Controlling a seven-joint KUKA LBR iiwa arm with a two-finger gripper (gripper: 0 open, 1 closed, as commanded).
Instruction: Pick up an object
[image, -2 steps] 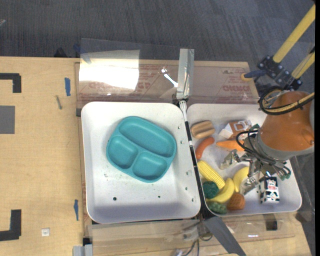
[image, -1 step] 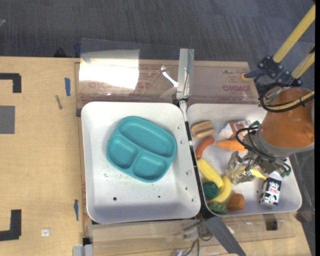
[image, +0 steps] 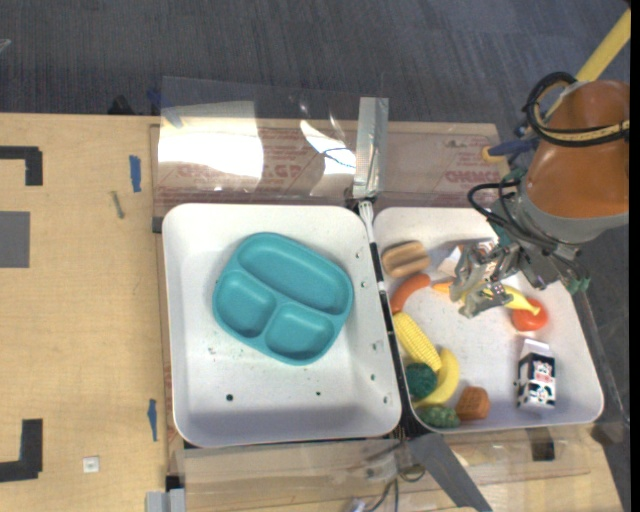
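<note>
While the arm (image: 580, 150) reaches in from the right, I see its hand (image: 482, 285) hanging over the right bin (image: 585, 385), near the bin's upper middle. I cannot tell from this slant whether it is released or clenched, and I see nothing clearly caught in it.

Just beside the hand, toward the right, lies an orange and yellow piece (image: 526, 312); its long axis runs from upper left to lower right, with the orange end at the lower right. Left of the hand sits a hot dog bun (image: 404, 257), its long axis roughly level across the picture, and below that an orange carrot-like piece (image: 408, 292). A corn cob (image: 416, 340) lies with its long axis slanting from upper left down to lower right, and a banana (image: 446, 378) curves on below it, beside something dark green (image: 420, 381). A small brown round thing (image: 473, 402) sits near the bin's lower edge. A little milk carton (image: 537, 374) stands at the lower right.

On the surface to the left, the left bin (image: 200, 400) carries a teal divided plate (image: 284, 296).
</note>
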